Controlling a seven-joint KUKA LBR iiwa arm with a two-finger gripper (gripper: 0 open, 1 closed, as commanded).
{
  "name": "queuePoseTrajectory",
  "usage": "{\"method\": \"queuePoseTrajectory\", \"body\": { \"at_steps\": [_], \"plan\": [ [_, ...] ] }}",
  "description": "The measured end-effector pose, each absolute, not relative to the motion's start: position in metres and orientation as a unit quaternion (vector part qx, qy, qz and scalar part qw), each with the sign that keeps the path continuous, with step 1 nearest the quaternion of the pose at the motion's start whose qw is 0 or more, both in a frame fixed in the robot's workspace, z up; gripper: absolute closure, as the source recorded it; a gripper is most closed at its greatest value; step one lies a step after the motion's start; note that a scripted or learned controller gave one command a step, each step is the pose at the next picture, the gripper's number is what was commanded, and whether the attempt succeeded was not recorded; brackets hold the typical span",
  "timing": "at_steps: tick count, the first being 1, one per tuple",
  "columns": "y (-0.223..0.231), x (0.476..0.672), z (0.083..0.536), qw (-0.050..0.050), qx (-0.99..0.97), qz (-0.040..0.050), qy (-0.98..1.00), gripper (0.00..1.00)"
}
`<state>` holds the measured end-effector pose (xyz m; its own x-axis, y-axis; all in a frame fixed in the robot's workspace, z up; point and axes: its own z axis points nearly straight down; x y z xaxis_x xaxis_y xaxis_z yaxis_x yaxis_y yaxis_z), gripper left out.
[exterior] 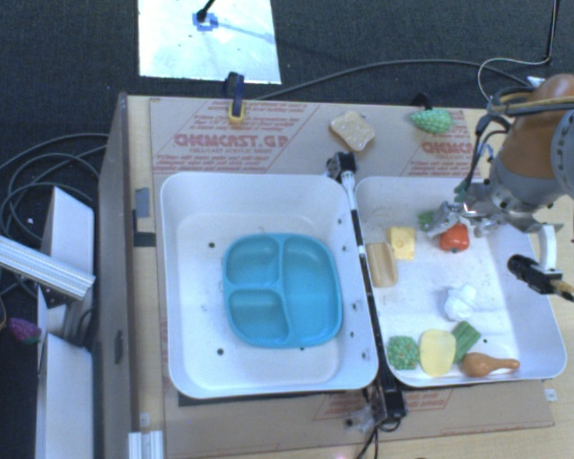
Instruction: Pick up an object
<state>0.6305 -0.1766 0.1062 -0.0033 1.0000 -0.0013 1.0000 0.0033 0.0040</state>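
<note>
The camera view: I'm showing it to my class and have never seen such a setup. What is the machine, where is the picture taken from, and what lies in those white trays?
One fixed camera looks down at a slant on a bench. The grey machine at the right is a robot arm with an orange band; its gripper hangs low over the right bin, next to a small red toy. Whether it holds anything cannot be seen. That bin also has toy foods: a yellow block, a tan piece, a white lump, a green ball, a yellow piece and a drumstick. The left bin holds a blue divided plate.
</note>
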Motion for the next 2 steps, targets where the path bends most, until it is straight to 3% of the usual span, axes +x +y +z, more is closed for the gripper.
{"method": "queuePoseTrajectory", "body": {
  "at_steps": [1,2],
  "plan": [
    [-0.165,0.647,0.085,0.001,0.705,0.0009,0.709,0.0],
    [-0.166,0.648,0.096,0.002,0.704,0.0013,0.71,1.0]
  ]
}}
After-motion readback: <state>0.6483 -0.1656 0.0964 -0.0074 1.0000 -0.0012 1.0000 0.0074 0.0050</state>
